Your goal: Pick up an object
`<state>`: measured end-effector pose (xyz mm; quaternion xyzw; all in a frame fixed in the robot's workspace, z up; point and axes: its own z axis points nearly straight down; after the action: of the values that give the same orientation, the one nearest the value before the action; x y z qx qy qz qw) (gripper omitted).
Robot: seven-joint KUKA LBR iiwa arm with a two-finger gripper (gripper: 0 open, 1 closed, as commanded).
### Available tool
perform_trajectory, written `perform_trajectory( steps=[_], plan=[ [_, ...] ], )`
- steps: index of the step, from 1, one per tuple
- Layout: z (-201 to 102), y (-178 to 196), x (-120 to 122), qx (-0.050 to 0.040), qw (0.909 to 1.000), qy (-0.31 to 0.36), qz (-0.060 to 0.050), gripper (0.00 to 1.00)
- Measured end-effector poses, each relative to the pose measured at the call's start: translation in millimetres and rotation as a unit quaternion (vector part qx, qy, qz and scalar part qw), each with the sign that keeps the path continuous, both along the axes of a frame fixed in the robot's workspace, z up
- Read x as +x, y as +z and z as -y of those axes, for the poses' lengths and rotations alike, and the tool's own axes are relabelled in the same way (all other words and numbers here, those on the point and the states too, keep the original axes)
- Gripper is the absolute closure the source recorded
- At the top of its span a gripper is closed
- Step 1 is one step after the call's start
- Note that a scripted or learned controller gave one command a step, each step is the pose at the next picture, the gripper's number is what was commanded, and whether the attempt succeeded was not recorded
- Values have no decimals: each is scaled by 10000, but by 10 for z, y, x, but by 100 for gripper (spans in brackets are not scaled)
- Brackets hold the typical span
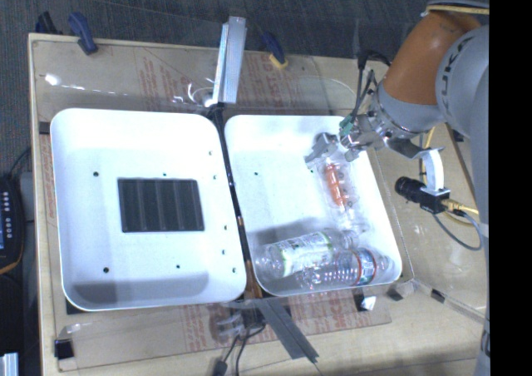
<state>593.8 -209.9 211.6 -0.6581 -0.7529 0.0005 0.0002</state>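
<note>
Overhead, the gripper (pixel 347 138) hovers at the right bin's (pixel 249 191) far right corner; whether its claw is apart or together cannot be told. A good pick would descend squarely over the nearby orange-cored clear bottle (pixel 339 187). Two more bottles (pixel 320 262) lie along this bin's near wall.

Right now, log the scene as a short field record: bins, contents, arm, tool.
left bin: holds a dark ribbed rectangular panel
right bin: clear plastic bottles, two lying along the near wall, one with an orange insert near the right wall
arm: reaching in from the right
tool: above the right bin's far right corner, over the orange-insert bottle's top end
tool state: cannot tell
</note>
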Motion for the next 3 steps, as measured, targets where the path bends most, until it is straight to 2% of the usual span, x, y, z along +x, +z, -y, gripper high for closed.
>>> perform_trajectory(
  steps=[1, 2, 3],
  plan=[
    [-36, -1211, 463, 17, 9995, 317, -14, 0],
    [-4, -221, 229, -3, 9988, 498, 10, 0],
    [-13, -237, 66, 8, 9970, 772, -14, 0]
  ],
)
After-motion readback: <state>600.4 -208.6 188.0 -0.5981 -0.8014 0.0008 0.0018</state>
